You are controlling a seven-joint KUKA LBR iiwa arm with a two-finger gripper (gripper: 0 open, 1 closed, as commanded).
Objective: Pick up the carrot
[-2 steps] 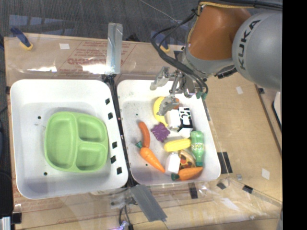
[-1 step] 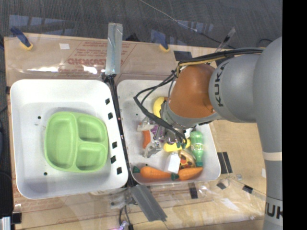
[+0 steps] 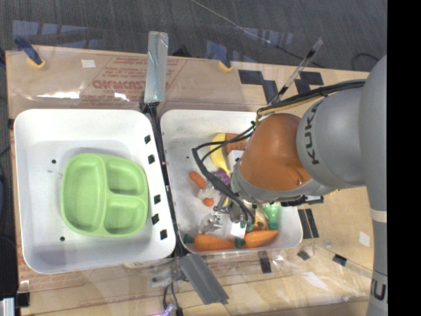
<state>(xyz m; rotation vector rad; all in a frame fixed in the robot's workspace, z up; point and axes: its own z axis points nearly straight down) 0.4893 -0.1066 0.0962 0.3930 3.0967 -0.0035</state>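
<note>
Camera view, left to right: left bin (image 3: 26,196) holds a green divided plate (image 3: 104,193), sitting left of centre with bare white floor all round it, widest toward the top and right walls. A dark taped seam (image 3: 160,176) runs between the two bins.

Right bin (image 3: 172,150) is crowded in its lower half and mostly bare along its upper-left floor. A small orange piece (image 3: 197,179) lies near the bin's left-centre, a smaller red-orange bit (image 3: 208,201) just below it. A banana (image 3: 220,151) shows at the upper middle, partly under the arm (image 3: 329,143). The wrist's orange band (image 3: 273,155) covers much of the bin's right half.

Gripper (image 3: 223,221) hangs low over the bin's lower middle, among clutter; can't tell whether the jaws are spread or pressed together, parts too tangled.

Carrot (image 3: 212,243) lies flat along the bottom wall, just below the gripper, close under it, contact unclear. A second orange piece (image 3: 262,238) lies right of it, also against the bottom wall. Little free room there: wall below, clutter above.
</note>
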